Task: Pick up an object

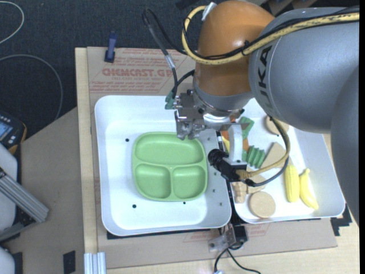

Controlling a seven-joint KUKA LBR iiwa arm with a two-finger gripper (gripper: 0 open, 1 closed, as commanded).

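Jaws sit at the green tray's (169, 165) far rim; their opening cannot be told

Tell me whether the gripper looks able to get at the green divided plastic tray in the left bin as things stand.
Probably yes. The gripper hangs right above the back rim of the green divided plastic tray, which lies alone in the left white bin, nothing covering it.

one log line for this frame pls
arm: over bins' shared edge | gripper: at green tray far rim, left bin | grasp: unclear | right bin: toy food
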